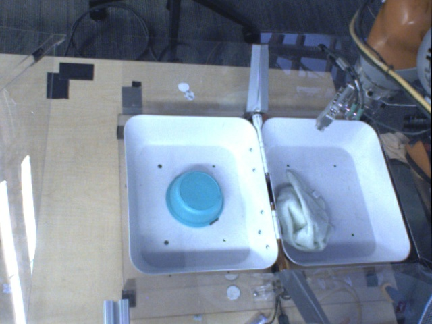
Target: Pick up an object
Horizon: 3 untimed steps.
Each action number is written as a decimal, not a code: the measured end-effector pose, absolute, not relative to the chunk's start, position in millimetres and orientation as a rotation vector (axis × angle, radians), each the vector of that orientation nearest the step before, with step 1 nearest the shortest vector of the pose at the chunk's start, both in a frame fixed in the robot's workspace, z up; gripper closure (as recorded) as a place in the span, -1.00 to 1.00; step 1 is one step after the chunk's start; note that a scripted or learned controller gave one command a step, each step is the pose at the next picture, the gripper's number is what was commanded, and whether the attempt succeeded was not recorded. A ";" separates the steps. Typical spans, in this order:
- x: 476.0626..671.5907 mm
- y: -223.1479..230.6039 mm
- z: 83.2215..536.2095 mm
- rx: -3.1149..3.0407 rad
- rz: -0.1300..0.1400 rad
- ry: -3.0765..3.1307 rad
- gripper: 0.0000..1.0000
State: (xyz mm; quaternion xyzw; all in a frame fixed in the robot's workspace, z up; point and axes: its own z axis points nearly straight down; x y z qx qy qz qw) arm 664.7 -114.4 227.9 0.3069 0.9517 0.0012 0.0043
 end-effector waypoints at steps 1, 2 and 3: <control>634.3 -115.8 105.6 0.975 0.003 2.983 1.00; 642.6 -128.9 235.7 0.614 0.002 3.071 1.00; 640.0 -119.3 104.0 0.834 0.004 3.020 1.00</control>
